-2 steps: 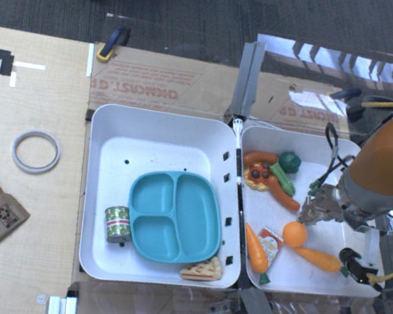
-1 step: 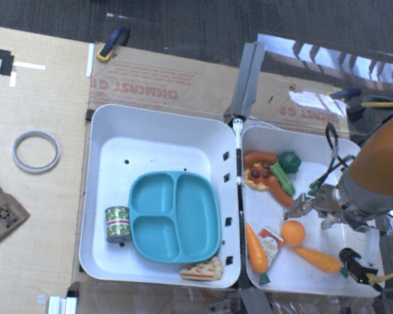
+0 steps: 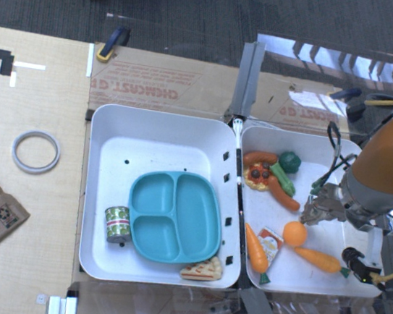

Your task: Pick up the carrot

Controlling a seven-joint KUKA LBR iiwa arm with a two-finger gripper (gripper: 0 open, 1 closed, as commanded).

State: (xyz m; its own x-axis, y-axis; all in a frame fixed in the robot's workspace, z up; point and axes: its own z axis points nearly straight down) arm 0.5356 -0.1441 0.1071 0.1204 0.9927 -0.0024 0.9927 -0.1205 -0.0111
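Observation:
Two carrots lie in the right bin (image 3: 353, 286). One carrot (image 3: 256, 248) rests slantwise against the bin's left wall near the front. The other carrot (image 3: 318, 260), with a dark green end, lies flat near the front right. An orange ball (image 3: 295, 234) sits between them. My gripper (image 3: 312, 212) hangs low over the bin's middle right, just above and right of the orange ball, with both carrots lying nearer the front. I see nothing held in it.
At the right bin's back lie a pizza slice (image 3: 258, 173), a red sausage (image 3: 284, 195) and a green vegetable (image 3: 289, 161). A small packet (image 3: 271, 243) lies by the left carrot. The left bin (image 3: 106, 176) holds a teal divided plate (image 3: 174, 217), a can (image 3: 118, 223) and a sandwich piece (image 3: 201, 270).

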